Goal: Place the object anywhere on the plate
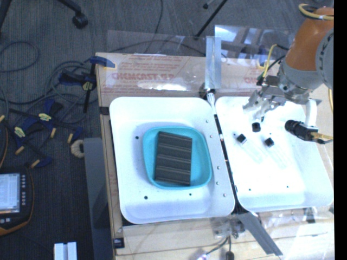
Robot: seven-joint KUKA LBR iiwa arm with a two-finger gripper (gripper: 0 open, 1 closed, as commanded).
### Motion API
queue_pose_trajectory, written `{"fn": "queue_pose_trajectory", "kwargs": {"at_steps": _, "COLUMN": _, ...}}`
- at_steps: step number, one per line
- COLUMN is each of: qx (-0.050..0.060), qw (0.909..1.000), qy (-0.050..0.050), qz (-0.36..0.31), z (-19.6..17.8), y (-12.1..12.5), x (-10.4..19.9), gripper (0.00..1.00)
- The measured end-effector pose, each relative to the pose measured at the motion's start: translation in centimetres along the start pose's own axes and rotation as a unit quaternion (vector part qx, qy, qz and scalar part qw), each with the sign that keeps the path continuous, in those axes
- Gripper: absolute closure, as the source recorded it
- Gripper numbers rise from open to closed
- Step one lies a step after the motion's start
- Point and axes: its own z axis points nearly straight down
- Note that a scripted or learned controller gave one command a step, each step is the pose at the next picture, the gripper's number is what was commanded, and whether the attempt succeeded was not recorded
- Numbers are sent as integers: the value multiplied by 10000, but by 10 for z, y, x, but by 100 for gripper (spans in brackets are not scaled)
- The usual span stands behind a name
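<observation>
Camera view: block [173, 158] lying flat on plate [203, 169] in left bin [126, 199]. Tool [260, 106] over right bin [287, 188], spread, pinching nothing. Placement apparently done; next, likely just pulling clear.

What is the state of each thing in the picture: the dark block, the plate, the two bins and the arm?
Dark ridged block: lying flat on the plate, apart from the arm.
Turquoise plate: sitting in the left bin, carrying the block.
Left bin: holds the plate.
Right bin: the arm hangs over its far part.
Gripper: above the right bin, nothing between its fingers.
</observation>
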Motion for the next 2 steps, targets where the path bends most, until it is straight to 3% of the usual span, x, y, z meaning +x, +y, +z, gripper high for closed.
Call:
{"fn": "queue_pose_trajectory", "kwargs": {"at_steps": 1, "qx": -2, "qw": 10000, "qy": -1, "qz": 0, "z": 0, "y": 0, "x": 0, "gripper": 0}}
{"fn": "queue_pose_trajectory", "kwargs": {"at_steps": 2, "qx": -8, "qw": 9983, "qy": 7, "qz": 577, "z": -126, "y": -48, "x": -28, "gripper": 0}}
